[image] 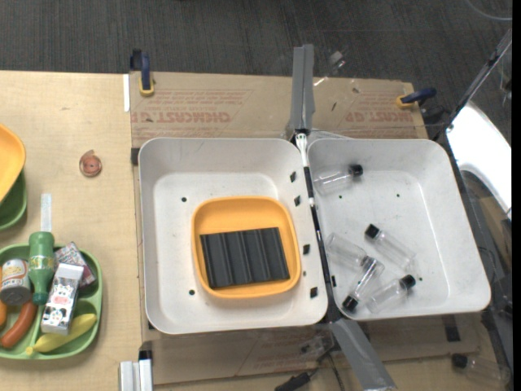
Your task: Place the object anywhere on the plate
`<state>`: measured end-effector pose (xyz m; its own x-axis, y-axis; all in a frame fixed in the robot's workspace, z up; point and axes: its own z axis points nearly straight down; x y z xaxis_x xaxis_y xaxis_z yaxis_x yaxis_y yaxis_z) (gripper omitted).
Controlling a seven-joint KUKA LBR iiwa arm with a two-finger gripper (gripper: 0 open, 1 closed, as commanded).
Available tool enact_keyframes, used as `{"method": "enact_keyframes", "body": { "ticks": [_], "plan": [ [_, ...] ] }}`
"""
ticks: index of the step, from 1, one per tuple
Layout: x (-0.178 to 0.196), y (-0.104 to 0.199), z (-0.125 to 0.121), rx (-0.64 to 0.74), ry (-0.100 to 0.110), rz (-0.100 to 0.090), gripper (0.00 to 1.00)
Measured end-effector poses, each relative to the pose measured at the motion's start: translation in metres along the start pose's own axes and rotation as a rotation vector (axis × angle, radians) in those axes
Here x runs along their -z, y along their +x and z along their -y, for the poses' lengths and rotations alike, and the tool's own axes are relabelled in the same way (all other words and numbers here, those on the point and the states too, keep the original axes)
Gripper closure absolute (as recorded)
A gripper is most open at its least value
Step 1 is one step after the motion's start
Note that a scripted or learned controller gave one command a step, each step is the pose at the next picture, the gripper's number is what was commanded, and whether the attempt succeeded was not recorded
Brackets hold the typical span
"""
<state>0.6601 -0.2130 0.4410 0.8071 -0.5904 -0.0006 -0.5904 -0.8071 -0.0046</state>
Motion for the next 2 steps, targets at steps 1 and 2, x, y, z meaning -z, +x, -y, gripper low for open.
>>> {"method": "enact_keyframes", "body": {
  "ticks": [1, 2],
  "plan": [
    [-0.001, 0.004, -0.006, 0.4, 0.001, 0.001, 1.0],
    [-0.001, -0.062, -0.054, 0.413, 0.003, 0.003, 1.0]
  ]
}}
